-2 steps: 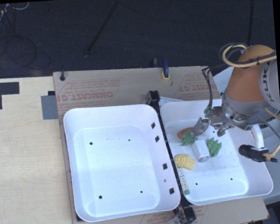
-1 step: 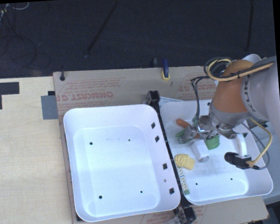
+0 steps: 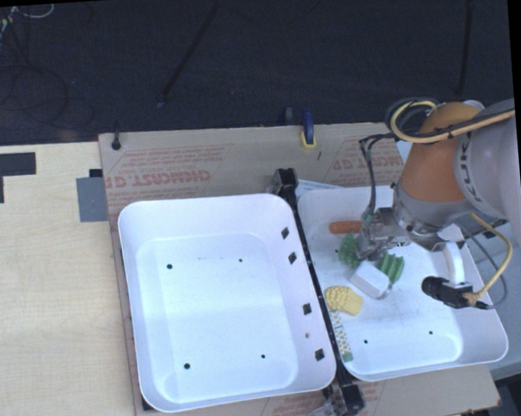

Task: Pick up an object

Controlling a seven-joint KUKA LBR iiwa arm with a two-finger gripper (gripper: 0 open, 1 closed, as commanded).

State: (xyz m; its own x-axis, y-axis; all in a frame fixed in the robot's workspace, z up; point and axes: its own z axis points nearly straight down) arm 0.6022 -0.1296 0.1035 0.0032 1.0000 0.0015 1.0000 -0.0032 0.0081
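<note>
My gripper (image 3: 377,241) reaches down into the right bin (image 3: 433,346), near its upper left part. Directly under and around it lie a green item (image 3: 348,252), a second green ribbed item (image 3: 394,267) and a white block (image 3: 370,281). An orange carrot-like piece (image 3: 344,227) lies just left of the gripper, near the bin's far wall. A yellow corn cob (image 3: 343,299) rests below them, close to the bin's left wall. The wrist hides what is right beneath the gripper, and I cannot make out anything held.
The left bin (image 3: 148,256) stands beside the right one, with a black divider (image 3: 303,271) between them. Both sit on a cardboard sheet (image 3: 194,163). The arm's grey body and orange band (image 3: 437,166) cover the right bin's far right corner.
</note>
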